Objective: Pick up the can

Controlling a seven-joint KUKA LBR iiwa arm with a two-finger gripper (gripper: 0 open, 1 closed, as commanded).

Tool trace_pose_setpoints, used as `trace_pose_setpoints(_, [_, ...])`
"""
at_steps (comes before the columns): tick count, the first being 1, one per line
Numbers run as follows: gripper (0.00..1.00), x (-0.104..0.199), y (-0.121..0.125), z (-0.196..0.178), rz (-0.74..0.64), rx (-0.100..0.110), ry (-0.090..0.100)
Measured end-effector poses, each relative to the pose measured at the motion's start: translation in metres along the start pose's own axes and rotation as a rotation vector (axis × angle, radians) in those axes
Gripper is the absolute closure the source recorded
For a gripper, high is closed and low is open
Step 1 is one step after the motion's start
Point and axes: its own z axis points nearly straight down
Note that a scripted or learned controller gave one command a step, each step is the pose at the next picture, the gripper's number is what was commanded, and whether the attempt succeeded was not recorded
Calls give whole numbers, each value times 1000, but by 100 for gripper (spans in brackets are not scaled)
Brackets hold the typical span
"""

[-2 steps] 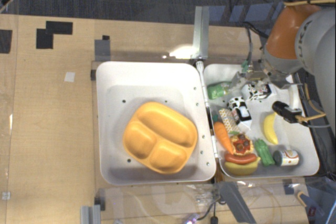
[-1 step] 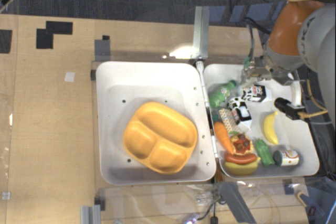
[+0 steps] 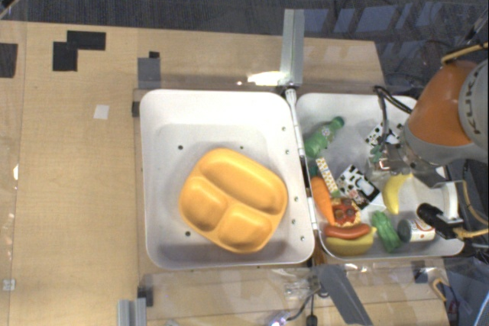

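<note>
Table (image 3: 76,187) with white bins. The can (image 3: 354,183) in the right bin (image 3: 359,99) looks light, stiff, slick; grip its sides. Pincer (image 3: 384,160) state: cannot tell.

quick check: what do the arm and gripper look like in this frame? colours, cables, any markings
The arm is grey with rounded links and has a broad orange band above a grey wrist. A thin black cable loops alongside the wrist toward the gripper, which is small, metallic grey with dark parts. No markings are legible at this size.
</note>
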Motion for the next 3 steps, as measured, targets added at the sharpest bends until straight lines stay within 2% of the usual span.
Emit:
trace_pose_setpoints(1, [100,10,-27,-197,-74,3,2])
trace_pose_setpoints(2, [100,35,-22,-173,-17,6,4])
trace_pose_setpoints(3, [100,50,-55,-31,-149,4,4])
